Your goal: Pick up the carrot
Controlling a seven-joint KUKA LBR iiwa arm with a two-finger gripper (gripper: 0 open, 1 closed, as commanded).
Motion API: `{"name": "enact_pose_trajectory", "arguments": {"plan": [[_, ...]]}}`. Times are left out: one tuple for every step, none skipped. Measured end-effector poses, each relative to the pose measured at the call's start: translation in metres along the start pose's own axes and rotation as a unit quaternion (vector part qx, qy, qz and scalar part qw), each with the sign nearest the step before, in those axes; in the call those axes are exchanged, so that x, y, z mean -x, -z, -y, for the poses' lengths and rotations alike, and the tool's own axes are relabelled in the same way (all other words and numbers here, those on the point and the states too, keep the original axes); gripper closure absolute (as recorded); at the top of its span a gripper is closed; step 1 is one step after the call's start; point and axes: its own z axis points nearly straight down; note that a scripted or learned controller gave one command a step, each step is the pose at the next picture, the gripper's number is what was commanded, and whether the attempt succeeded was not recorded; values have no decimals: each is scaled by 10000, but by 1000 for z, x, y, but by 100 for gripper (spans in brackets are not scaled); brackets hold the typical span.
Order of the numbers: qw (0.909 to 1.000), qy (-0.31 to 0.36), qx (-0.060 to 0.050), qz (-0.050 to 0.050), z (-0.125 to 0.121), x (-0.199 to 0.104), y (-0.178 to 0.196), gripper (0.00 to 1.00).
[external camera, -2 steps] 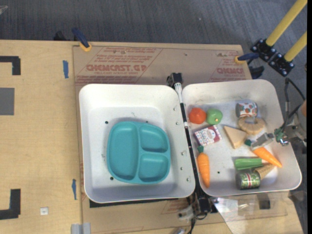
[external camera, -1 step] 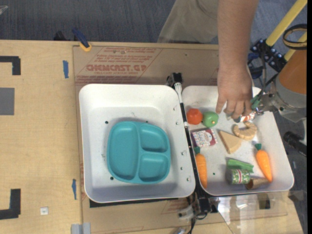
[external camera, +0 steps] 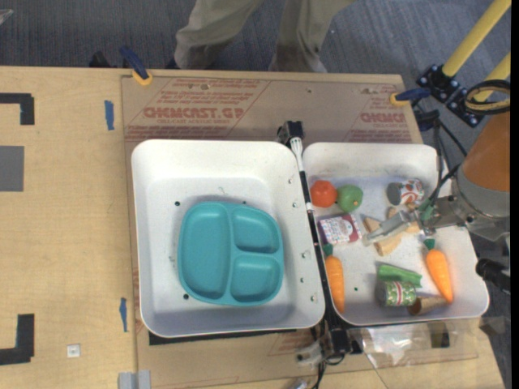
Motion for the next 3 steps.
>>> {"name": "enact_pose_trajectory", "arguments": {"plan": [[9968, 772, 26, -209, 4, 16, -50, 0], [9855, 1682, 114, -191, 27, 21, -61, 0], [9867, 1619, 116, -88, 28, 29, -52, 100]]}}
